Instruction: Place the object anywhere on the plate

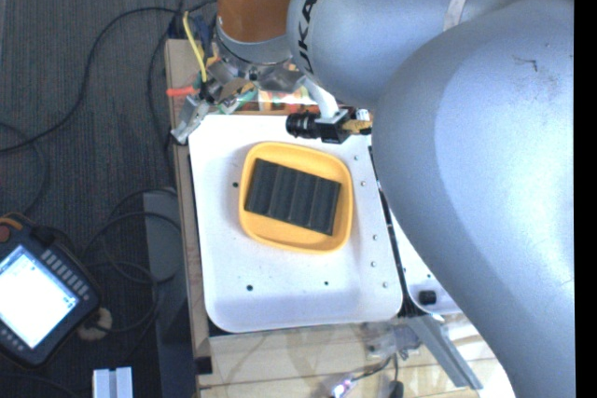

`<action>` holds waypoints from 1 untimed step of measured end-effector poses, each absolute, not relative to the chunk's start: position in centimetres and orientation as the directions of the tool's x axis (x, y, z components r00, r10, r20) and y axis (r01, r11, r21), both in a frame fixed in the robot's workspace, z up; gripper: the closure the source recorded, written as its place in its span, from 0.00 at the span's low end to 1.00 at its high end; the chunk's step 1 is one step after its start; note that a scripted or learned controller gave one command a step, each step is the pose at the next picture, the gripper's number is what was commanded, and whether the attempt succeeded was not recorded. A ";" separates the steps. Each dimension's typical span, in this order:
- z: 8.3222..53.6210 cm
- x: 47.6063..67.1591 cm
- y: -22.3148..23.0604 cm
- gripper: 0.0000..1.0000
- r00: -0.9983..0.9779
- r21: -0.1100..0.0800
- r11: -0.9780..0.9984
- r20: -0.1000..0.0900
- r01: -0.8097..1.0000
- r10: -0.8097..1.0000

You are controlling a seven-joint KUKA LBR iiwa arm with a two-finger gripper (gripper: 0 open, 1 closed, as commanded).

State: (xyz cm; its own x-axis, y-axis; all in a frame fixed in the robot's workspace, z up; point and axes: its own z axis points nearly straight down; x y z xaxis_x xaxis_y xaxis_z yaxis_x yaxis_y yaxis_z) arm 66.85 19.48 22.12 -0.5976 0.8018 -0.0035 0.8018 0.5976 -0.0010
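Observation:
A yellow plate (250,221) with rounded corners lies in the upper middle of the left white bin (280,298). A dark grey ribbed rectangular object (292,196) rests flat on the plate and covers most of its inside. My gripper (266,102) hangs below the orange wrist band at the bin's far edge, above and behind the plate, apart from the dark object. A small black part with a yellow tip (322,124) sticks out beside it over the bin's far rim. Nothing is visibly held.
The big grey arm (466,126) covers the right side and hides most of the right bin (422,280). A teach pendant (37,294) and cables lie on the dark floor to the left. The bench's wooden edge (182,228) runs along the bin's left side.

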 end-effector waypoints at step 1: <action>21.9 66.9 22.4 0.00 -0.607 -0.002 0.607 -0.006 0.794 0.794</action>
State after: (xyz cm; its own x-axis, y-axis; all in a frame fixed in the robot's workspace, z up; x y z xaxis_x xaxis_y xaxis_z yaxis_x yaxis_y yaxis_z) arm 66.91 22.45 21.88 -0.6073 0.7944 -0.0064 0.7944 0.6073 -0.0017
